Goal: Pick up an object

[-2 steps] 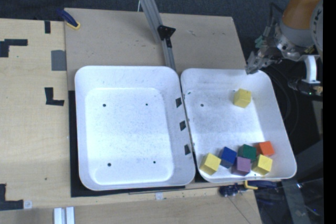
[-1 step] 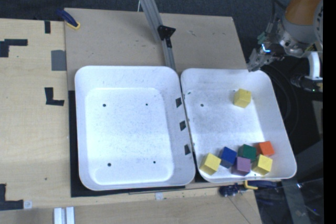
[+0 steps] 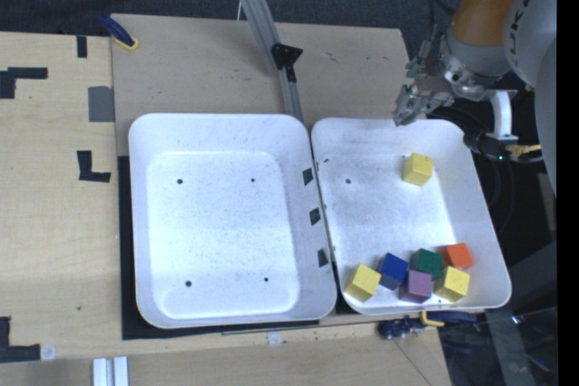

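While our tool hangs over the right bin's far rim, finger state unreadable, nearest pick is the lone yellow cube, just toward the camera.

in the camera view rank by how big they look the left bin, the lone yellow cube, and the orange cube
1. Left bin, by far the largest.
2. Lone yellow cube and orange cube: they look about alike, and the orange one is partly hidden behind its neighbours, so I won't rank them.
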`<state>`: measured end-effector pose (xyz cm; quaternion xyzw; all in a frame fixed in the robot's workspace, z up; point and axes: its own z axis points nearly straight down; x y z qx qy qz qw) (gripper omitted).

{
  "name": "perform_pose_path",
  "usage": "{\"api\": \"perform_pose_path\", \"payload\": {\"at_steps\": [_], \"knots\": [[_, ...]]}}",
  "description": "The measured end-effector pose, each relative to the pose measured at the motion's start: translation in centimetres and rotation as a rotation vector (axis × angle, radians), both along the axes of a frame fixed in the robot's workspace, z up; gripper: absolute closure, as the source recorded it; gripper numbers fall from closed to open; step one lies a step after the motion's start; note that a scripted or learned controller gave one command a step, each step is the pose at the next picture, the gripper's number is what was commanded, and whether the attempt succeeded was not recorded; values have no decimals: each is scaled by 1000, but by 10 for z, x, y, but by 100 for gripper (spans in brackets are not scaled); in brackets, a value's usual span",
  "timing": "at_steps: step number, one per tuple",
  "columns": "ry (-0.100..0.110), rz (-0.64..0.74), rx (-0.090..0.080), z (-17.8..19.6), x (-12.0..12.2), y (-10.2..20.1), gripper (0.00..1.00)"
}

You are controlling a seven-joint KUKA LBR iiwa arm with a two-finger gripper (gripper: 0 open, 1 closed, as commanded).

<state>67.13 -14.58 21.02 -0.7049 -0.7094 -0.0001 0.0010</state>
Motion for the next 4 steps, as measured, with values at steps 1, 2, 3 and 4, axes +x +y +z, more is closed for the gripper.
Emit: {"api": "perform_pose_path", "payload": {"at_steps": [1, 2, 3, 4], "knots": [[1, -1, 0, -3, -7, 47, 100], [0, 1, 0, 1, 0, 96, 100], [0, 1, 1, 14, -8, 147, 100], [2, 0, 0, 8, -15, 195, 100]]}}
